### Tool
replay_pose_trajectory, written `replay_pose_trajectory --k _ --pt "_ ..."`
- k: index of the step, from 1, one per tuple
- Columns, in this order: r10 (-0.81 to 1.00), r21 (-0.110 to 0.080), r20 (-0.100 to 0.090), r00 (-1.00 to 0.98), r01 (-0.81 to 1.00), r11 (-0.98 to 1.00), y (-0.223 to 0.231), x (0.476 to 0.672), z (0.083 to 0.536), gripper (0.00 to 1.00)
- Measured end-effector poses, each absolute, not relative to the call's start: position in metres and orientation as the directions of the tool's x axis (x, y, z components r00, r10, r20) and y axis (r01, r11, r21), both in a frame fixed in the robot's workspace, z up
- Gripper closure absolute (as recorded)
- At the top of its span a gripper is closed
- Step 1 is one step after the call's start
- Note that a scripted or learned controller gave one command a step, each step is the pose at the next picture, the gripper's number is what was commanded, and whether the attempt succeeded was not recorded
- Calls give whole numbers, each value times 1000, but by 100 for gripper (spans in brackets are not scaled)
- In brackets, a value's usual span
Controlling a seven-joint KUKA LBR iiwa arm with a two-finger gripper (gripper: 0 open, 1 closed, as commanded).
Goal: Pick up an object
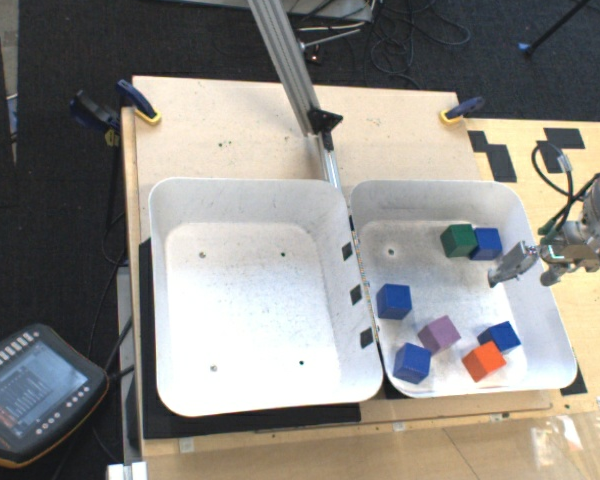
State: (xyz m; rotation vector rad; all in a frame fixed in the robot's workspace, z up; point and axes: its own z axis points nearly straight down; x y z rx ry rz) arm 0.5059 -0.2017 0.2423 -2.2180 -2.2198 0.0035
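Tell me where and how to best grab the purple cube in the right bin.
Probably best from straight above, closing the jaws on two opposite side faces of the purple cube. It sits apart from the orange cube and the blue cube below it, and it is rotated on the bin floor, so turn the wrist to match.

Left bin [180, 268]: floor bare, open from above.
Right bin [420, 203]: upper left floor free.
Obstacles: green cube [459, 239] touching a blue cube [486, 243]; four more cubes crowd the lower half beside a lone blue cube [394, 300].
Metal pole [285, 53]: slants over the bench [230, 128] behind the bins.
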Motion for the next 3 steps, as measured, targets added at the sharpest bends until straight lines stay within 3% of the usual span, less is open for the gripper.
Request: replay_pose_trajectory --k 1,3 --pt "1000 0 0 -1 1000 1 -201 507 244 0" --pt "1000 -6 2 0 1000 0 -194 511 137 0"
